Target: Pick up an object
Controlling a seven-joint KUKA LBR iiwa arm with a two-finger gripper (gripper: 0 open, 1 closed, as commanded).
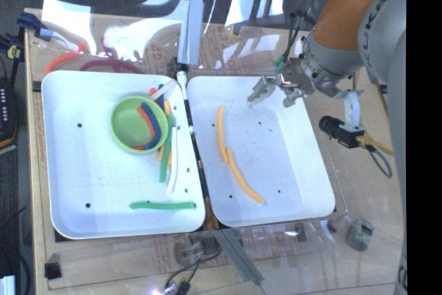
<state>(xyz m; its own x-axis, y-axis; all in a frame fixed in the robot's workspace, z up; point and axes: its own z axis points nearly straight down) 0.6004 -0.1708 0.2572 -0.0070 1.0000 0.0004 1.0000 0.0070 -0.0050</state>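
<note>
Your arm hung over the far edge of the right bin [304, 169], its gripper [276, 94] spread wide with nothing between the fingers. The grasp had not begun; by the look of it, this was the approach. Two orange sticks [235, 159] lay loose in that bin, running from the middle toward the near side, end close to end, well apart from the gripper. The next move would call for you to bring the fingers down across one stick's narrow width, not along it. Bare floor lay around both sticks, so the walls posed little threat. The left bin [69, 176] was tighter: a green bowl [138, 124] held coloured strips, with more sticks crowding the shared rim and a green stick [163, 204] lying alone near the front.
</note>
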